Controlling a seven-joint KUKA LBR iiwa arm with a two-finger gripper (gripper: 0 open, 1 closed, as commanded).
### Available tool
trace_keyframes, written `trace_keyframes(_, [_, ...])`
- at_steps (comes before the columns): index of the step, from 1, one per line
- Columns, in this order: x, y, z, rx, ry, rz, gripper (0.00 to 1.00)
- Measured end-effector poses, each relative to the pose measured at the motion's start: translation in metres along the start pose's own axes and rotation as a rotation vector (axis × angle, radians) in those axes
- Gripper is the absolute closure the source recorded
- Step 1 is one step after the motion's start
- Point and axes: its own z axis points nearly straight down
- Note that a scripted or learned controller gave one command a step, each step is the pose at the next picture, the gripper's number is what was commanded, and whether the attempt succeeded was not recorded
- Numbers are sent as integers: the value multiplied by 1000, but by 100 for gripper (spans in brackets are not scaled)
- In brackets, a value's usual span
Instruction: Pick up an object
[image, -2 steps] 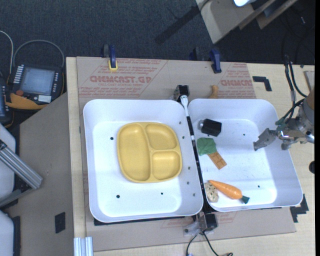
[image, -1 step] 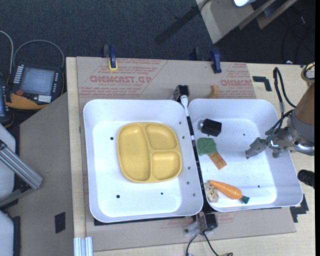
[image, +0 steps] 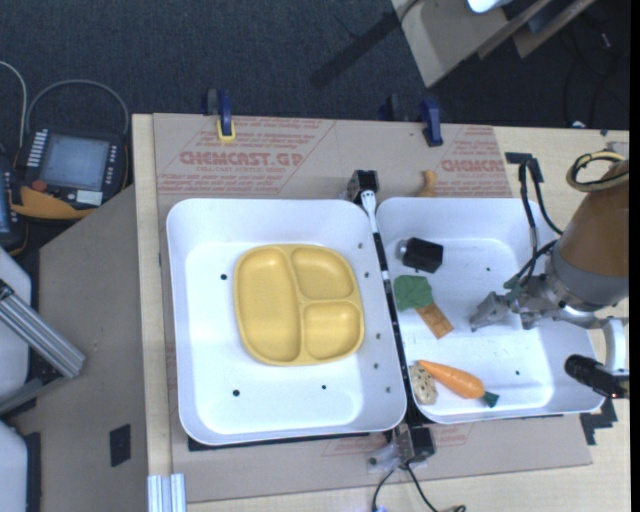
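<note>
Nearest the camera, along the front wall of the right bin (image: 520, 400), lay a toy carrot (image: 452, 378) with its green tip pointing right, and just left of it a small speckled piece (image: 421, 384) in the bin's front left corner; what that piece was could not be made out. Further back in the same bin sat a green piece (image: 412, 292) touching a small brown block (image: 435, 320), and behind these a black block (image: 422, 254) near the back wall. From the right, the arm (image: 600, 250) reached in over the right bin, its orange band above the grey wrist and its upper part cut off by the frame's edge. Its claw (image: 492, 312) pointed left, low over bare bin floor, well apart from the carrot and near the brown block. Nothing showed between the fingers; whether they stood open or closed could not be told, as they appeared as one grey blur. Left of the dividing wall, the left bin (image: 200, 330) held a yellow three-compartment tray (image: 298, 302). Beyond both bins, two blue clamps (image: 222, 108) gripped the bench's far edge.
</note>
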Motion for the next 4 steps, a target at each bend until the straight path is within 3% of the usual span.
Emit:
trace_keyframes(1, [1, -1, 21, -3, -1, 1, 0])
trace_keyframes(2, [0, 0, 9, -7, -4, 1, 100])
trace_keyframes(4, [-4, 2, -98, -16, -7, -1, 100])
